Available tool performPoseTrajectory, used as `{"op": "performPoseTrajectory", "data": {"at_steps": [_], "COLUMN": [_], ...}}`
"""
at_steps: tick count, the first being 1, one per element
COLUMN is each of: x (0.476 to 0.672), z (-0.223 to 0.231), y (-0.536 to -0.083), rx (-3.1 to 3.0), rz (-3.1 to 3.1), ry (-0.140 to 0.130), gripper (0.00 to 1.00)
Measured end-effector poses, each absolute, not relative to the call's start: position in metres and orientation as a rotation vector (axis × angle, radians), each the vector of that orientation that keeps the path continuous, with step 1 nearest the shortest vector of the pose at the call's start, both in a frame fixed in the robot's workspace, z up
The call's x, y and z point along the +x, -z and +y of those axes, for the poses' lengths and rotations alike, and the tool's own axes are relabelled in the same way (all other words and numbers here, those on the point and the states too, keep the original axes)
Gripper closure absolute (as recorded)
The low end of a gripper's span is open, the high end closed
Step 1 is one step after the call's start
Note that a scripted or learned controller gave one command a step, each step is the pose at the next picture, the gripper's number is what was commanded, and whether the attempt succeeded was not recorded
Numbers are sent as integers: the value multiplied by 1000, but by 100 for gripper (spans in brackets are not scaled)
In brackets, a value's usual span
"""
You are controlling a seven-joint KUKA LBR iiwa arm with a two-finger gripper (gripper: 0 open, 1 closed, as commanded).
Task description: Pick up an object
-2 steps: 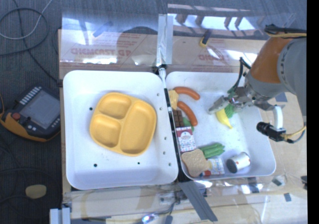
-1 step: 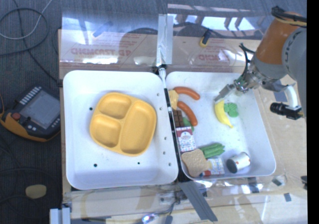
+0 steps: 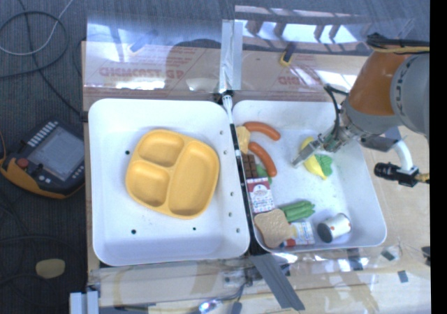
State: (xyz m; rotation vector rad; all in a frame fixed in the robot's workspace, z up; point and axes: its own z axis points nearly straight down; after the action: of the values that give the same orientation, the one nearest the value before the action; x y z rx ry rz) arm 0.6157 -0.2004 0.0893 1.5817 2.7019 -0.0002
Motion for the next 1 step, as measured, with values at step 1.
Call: {"op": "performPoseTrajectory", "data": {"at_steps": [1], "x": [618], "z": [-199], "y": [-100], "rx": [1580], "rz": [2700], "ry": [-7], "gripper": [100]}}
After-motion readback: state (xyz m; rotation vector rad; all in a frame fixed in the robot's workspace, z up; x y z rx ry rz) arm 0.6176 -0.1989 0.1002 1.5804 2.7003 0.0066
